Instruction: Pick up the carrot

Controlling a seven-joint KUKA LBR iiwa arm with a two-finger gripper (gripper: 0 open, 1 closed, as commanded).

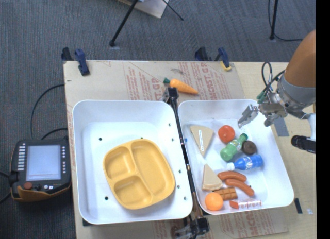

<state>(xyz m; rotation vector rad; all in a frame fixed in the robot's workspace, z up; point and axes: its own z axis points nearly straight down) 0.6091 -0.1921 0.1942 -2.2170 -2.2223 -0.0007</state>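
Camera view puts the carrot point(182, 85) on the bench beyond both bins, long axis near nine-to-three, at ten o'clock from the gripper point(260, 118), which hovers spread wide, holding nothing.

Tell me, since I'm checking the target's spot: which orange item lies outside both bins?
The orange carrot with a green top, lying on the brown bench board behind the bins. The round orange fruit and the orange-red tomato lie inside the right white bin.
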